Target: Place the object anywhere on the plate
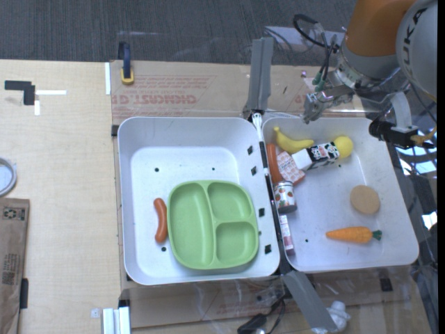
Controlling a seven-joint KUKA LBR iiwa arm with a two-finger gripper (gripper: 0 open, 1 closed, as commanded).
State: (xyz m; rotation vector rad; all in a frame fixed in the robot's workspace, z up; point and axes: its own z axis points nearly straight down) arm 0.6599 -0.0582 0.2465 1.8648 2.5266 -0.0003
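The camera view looks down on two white bins side by side. The left bin (139, 152) holds a green plate (212, 223) with three compartments, lying flat toward the bin's 5 o'clock corner. An orange-red sausage (160, 220) lies on the bin floor just beside the plate at its 9 o'clock side, not on it.

The right bin (389, 179) holds the loose things, all of them apart from the plate. A yellow banana (292, 142) lies at the bin's 11 o'clock. A black-and-white bottle (323, 152) with a yellow cap lies on its side, touching the banana at the banana's 3 o'clock end. A red packet (286, 167) sits just under the banana at 6 o'clock, with a small can (284, 197) below it along the bin's 9 o'clock wall. A round tan disc (364, 200) lies near 3 o'clock, and a carrot (351, 235) lies at 5 o'clock. Which of these the task means cannot be told.

The arm (379, 19) comes in from the picture's 1 o'clock. Its gripper (316, 106) hangs over the right bin's 12 o'clock rim, above and near the banana. Nothing is seen held in the gripper, and whether it is spread or pressed together cannot be told.
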